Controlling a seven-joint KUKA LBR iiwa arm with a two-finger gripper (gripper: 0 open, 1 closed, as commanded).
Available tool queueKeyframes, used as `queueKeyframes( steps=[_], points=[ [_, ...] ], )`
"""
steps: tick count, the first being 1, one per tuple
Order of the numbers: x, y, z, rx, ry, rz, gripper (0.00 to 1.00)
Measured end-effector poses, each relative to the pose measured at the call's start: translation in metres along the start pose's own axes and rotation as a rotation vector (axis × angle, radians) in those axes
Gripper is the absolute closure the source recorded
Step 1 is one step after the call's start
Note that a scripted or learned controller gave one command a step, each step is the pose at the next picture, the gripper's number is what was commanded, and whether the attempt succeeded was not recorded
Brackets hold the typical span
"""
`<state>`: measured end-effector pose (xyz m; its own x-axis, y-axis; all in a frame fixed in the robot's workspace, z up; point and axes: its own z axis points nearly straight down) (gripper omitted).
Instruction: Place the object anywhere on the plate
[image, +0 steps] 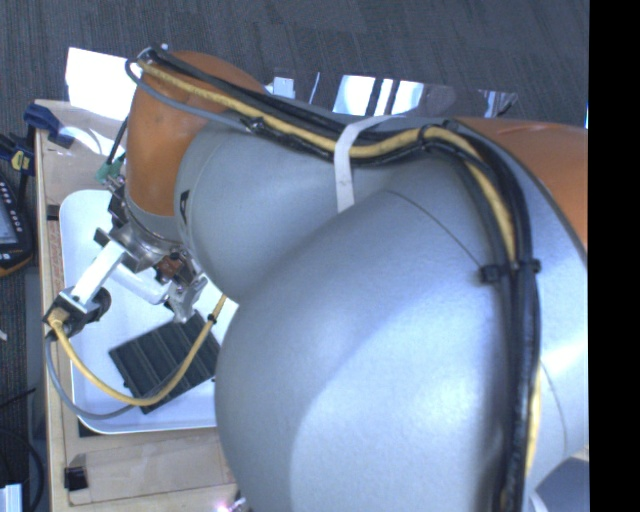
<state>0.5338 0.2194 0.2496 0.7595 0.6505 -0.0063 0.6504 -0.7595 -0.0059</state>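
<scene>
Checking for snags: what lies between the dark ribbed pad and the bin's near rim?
A yellow cable loop crosses there, over white bin floor, seen in the camera view.

Arm (400, 300): hides most of white bin (80, 300), right part; dark ribbed item (160, 362) partly covered, identity unclear

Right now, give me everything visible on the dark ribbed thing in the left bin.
The dark ribbed object is a flat, near-black rectangular slab with parallel grooves across its top, looking like rubber or plastic. It lies flat on the floor of the white bin, near the front wall, turned at an angle to the bin's sides. The yellow cable loops over its lower corner. Its right end is hidden behind the grey arm.
</scene>
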Motion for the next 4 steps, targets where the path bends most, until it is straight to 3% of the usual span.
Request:
queueKeyframes(
  steps=[1, 2, 3, 4],
  points=[
    [0.008, 0.009, -0.066, -0.005, 0.006, 0.078, 1.0],
    [-0.046, -0.038, -0.059, -0.005, 0.003, 0.033, 1.0],
    [-0.046, -0.037, 0.037, -0.004, -0.001, 0.129, 1.0],
    [-0.04, -0.002, -0.067, -0.003, 0.004, -0.153, 1.0]
  ],
)
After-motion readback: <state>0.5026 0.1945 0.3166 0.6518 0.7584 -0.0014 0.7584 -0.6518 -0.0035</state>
